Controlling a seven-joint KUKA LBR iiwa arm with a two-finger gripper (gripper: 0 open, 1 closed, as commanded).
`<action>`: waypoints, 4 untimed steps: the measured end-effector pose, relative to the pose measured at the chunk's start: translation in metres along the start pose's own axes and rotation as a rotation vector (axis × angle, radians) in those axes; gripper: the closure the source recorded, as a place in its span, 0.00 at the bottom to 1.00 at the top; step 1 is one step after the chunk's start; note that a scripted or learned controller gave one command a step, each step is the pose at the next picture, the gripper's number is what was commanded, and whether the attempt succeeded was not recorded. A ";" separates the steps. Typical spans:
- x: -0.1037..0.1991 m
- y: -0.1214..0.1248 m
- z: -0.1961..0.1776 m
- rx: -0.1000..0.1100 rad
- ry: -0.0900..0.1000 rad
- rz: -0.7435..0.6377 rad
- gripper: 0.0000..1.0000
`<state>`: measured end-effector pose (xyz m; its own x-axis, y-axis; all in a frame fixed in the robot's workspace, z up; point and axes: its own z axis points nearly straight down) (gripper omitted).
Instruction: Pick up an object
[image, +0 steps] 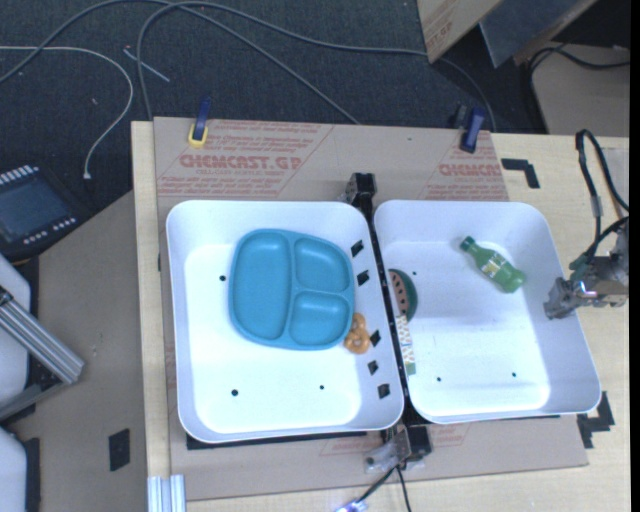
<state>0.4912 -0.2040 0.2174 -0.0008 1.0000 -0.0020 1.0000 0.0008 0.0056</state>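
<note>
Lying in right bin (560, 395): green bottle (493, 264); left bin (200, 390): blue tray (292, 289).

So the bench is holding two white bins: a left bin (200, 390) and a right bin (560, 385). Sitting in them I'm counting one blue divided plate (290, 290), one small orange toy (357, 335), one green bottle (493, 264), and one round dark item (402, 292).

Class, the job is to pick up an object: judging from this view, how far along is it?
Nothing is lifted yet. The green bottle lies in the right bin; the blue divided plate sits in the left bin. The gripper is at the right bin's right rim, apart from the bottle. Reaching, grasping and lifting remain.
</note>
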 end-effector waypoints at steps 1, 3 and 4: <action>-0.004 -0.005 -0.047 -0.001 -0.001 0.000 1.00; 0.105 0.005 -0.047 0.006 0.005 -0.006 1.00; 0.167 0.019 -0.034 0.008 0.005 -0.006 1.00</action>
<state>0.5099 -0.0372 0.2514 -0.0066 1.0000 0.0032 1.0000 0.0066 -0.0029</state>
